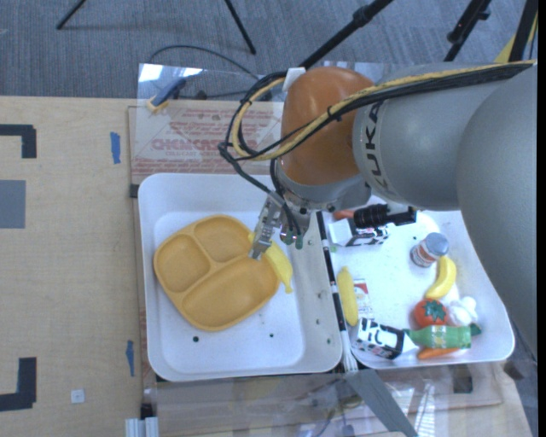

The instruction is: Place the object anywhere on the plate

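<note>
now: hand [266, 240] at plate [213, 275] right rim | yellow object [280, 266] just below-right, long axis down-right | grip: cannot tell

Site was a robotics lab, not a home. A KUKA arm [426, 128] reached over two white bins [162, 341] on a cardboard-topped bench [68, 256] marked with blue tape [115, 147]. Tripod legs [239, 26] stood on grey carpet [102, 43] behind.

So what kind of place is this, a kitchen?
Probably a robot lab, not a kitchen. A big grey arm reaches over two white bins; the food, like the banana, looks like toys, and camera stand legs rest on grey carpet.
</note>
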Available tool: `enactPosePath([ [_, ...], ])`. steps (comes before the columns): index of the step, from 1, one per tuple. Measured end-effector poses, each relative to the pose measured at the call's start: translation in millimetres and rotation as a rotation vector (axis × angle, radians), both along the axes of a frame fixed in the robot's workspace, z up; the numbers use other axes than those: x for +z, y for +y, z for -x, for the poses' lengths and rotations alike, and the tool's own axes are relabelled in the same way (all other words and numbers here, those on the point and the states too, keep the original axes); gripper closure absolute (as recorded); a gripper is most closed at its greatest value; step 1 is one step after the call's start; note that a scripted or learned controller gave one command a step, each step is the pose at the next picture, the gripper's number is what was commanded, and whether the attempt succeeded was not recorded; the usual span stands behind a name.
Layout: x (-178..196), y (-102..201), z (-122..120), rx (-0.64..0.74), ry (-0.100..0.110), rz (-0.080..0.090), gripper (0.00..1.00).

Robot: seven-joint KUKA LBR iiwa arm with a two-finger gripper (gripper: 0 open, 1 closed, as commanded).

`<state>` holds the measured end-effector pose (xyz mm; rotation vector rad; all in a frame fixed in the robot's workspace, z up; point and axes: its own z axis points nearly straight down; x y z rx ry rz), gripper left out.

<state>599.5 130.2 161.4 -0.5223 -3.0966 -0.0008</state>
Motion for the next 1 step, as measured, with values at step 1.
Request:
enactPosePath([
  [1,52.2,79.6,23.3,0.213,-0.006,-0.001,1.00],
])
